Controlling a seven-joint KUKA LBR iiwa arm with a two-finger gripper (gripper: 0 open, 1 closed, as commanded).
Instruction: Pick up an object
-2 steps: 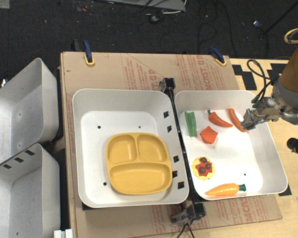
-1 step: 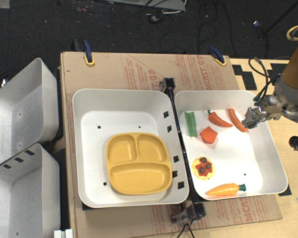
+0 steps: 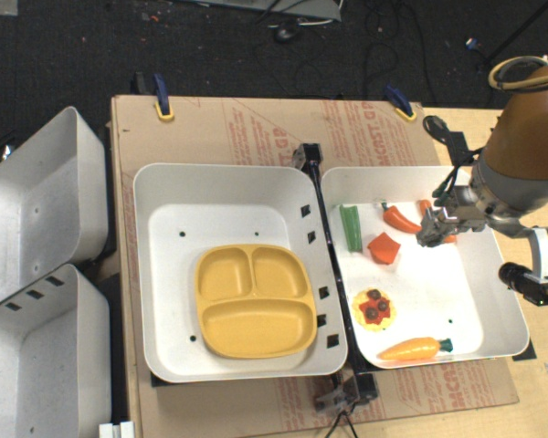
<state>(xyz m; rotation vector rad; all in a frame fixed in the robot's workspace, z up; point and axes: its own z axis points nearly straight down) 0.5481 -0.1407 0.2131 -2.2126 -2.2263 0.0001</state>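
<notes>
The tabletop [image 3: 219, 121] is a brown board. Two shallow white bins rest directly on it: the left bin [image 3: 160, 199] touching the right bin [image 3: 502, 322].

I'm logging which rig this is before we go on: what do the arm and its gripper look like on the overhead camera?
The arm is a bulky rounded grey body with a broad orange-brown band above the wrist and a pale ring on top. The gripper is a small dark metal assembly with black linkage and thin cables, over the right bin. A black bracket juts from the arm's lower side.
</notes>
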